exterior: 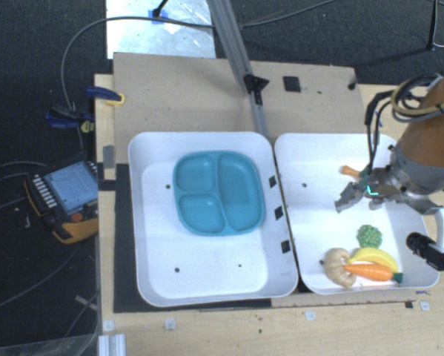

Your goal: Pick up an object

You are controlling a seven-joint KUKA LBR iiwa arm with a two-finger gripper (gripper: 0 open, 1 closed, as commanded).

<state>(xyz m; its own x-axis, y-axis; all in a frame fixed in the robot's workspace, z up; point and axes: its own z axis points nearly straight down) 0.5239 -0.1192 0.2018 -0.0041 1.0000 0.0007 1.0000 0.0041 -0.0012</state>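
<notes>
Camera view shows two shallow white plastic bins: the left bin [144, 273] bears one blue three-compartment plate [219, 192]; the right bin [310, 162] has four toy foods clustered at its near corner, seemingly loose for grabbing: carrot [368, 271], banana [377, 256], tan croissant [339, 266], broccoli [368, 236]. The gripper [348, 199] hovers just beyond them, fingers apart, clasping nothing.

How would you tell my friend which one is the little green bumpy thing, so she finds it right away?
Look in the right white bin, down at its near corner where the toy food sits in a cluster. The broccoli is at the top of that cluster, just above the yellow banana and the orange carrot. It is the only green, knobbly piece there.
</notes>
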